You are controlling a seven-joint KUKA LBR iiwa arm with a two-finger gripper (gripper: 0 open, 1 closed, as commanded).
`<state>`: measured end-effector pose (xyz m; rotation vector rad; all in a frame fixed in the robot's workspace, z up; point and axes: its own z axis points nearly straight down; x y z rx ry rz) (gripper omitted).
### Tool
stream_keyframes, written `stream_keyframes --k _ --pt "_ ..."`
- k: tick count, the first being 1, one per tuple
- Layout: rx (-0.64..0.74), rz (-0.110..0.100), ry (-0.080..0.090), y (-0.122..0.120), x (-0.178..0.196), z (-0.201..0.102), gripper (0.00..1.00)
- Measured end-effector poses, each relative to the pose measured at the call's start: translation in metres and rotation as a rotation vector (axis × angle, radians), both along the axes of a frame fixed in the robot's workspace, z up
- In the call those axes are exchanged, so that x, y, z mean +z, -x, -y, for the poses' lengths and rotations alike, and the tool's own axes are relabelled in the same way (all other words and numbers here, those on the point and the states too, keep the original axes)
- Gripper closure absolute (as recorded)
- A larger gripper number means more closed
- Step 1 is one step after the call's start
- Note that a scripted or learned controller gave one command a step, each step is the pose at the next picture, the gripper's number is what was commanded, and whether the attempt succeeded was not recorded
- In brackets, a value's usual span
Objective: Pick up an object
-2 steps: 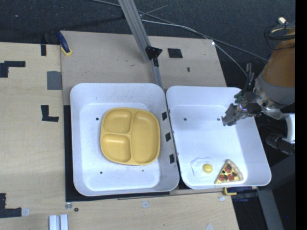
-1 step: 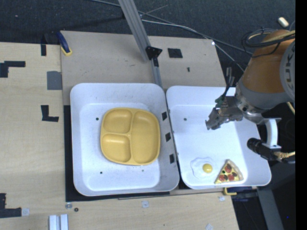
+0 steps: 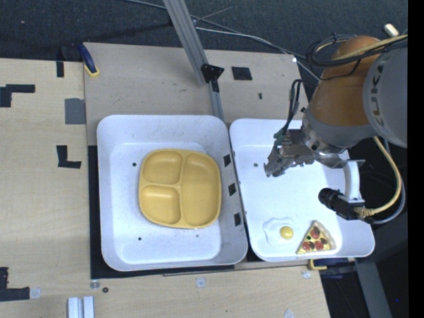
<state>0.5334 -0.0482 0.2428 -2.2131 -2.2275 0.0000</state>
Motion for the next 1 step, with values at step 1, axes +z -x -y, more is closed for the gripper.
stream_keyframes --k 1 --pt "-0.001 -0.002 0.000 0.0033 -0.0052 -0.0437 1.00"
